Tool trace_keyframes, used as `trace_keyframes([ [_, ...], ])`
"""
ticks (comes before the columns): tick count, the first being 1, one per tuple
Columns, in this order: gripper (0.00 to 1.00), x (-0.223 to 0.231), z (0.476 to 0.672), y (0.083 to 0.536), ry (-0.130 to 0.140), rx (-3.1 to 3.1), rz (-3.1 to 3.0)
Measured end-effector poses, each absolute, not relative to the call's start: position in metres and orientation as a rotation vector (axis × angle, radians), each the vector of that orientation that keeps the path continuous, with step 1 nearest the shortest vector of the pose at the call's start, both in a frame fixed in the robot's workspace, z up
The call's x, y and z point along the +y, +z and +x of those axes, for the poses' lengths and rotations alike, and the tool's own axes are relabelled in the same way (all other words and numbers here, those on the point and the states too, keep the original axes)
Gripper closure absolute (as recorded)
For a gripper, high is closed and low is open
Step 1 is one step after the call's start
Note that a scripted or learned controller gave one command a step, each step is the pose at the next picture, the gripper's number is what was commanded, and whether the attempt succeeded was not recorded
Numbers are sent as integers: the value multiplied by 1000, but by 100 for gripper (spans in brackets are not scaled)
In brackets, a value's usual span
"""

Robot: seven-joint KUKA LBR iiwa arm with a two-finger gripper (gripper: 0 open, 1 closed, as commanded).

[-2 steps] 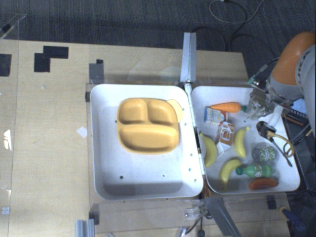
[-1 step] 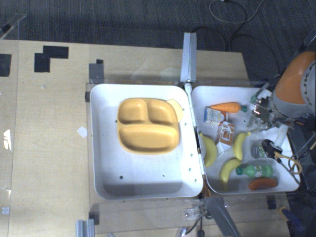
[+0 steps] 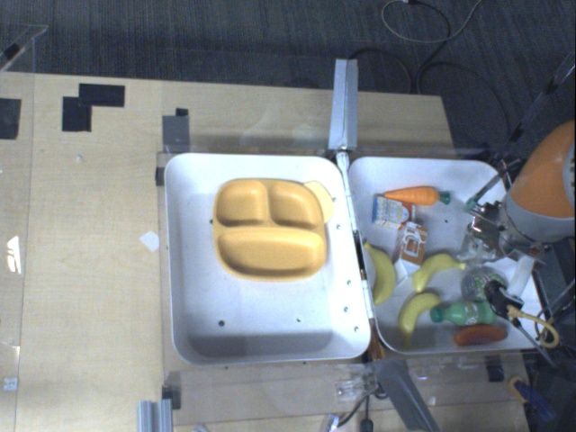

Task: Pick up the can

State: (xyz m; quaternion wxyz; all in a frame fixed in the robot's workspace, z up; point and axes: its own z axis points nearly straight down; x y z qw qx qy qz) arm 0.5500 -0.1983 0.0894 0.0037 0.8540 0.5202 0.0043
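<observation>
Two shallow white bins are seen side by side in the camera view, the left bin (image 3: 189,268) and the right bin (image 3: 364,174). The arm (image 3: 549,183) is brought in from the right, over the right bin's far-right part, and the gripper (image 3: 480,234) is held low there. Whether it is open or closed cannot be told, and nothing can be seen to be held in it.

The can (image 3: 477,284) is taken to be the grey, roundish thing in the right bin's right half, just beside the gripper on the side toward the bin's near edge. A rounded end seems to be turned up toward the camera, so its long axis is judged to be roughly upright, though blur leaves this unsure. A short shift toward the near edge, then a descent, is judged to be needed.

One can is counted. Three bananas (image 3: 382,273) are counted, with one carrot (image 3: 416,195), one small carton (image 3: 389,210), one brown packet (image 3: 412,241), one green bottle (image 3: 463,313) touching or nearly touching the can, and one red item (image 3: 480,335). One yellow compartment tray (image 3: 270,226) is laid in the left bin.
</observation>
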Motion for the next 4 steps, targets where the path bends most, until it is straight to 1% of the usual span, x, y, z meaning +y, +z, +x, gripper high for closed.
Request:
trace_keyframes([
  [1, 100, -198, 552, 101, 20, 1632, 2673],
  [2, 100, -198, 511, 131, 6, 1584, 2711],
  [3, 100, -193, 488, 169, 5, 1986, 2430],
  [4, 100, -200, 499, 127, 43, 1701, 2602],
])
